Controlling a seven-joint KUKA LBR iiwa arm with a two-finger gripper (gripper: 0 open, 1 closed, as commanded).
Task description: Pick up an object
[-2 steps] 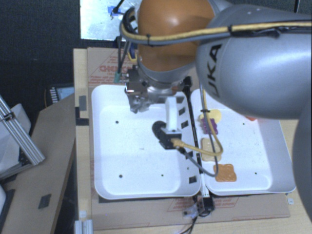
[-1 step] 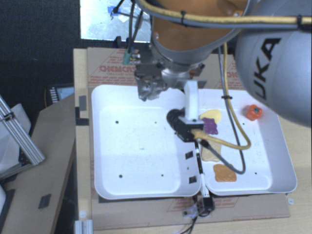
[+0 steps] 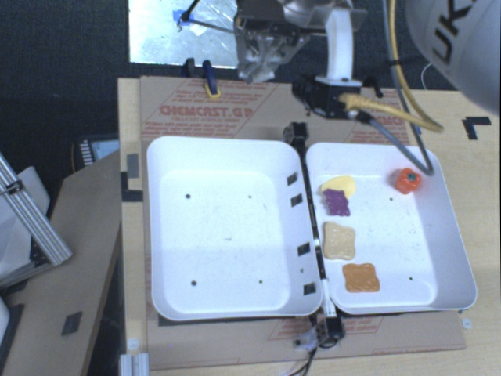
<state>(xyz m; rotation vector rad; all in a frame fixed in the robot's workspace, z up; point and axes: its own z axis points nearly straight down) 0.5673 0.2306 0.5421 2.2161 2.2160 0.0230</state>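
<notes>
Wooden bench (image 3: 94,210) topped with a brown cardboard sheet (image 3: 203,110) printed in red; dark carpet floor behind, and a bright reflective panel (image 3: 160,22) at the far edge. Two shallow white plastic bins sit side by side, clipped together along the centre seam. Left bin (image 3: 168,159) has nothing to grab.

All candidates are in the right bin (image 3: 450,241), mostly bunched near the seam:
- yellow flat rounded piece (image 3: 341,184), farthest back
- purple lumpy toy (image 3: 337,203), touching its near edge
- pale beige toast-shaped slab (image 3: 339,241), nearer
- orange-brown toast-shaped slab (image 3: 361,277), nearest
- small orange-red round toy (image 3: 407,180), alone by the far right wall

Gripper (image 3: 258,57) hangs high over the far edge of the bench, beyond both bins and well apart from every item. Blurred; cannot tell its state. Nothing visibly held.

Judgement: pick not started. The red toy is isolated, so probably the cleanest target; the flat slabs offer little to pinch.
</notes>
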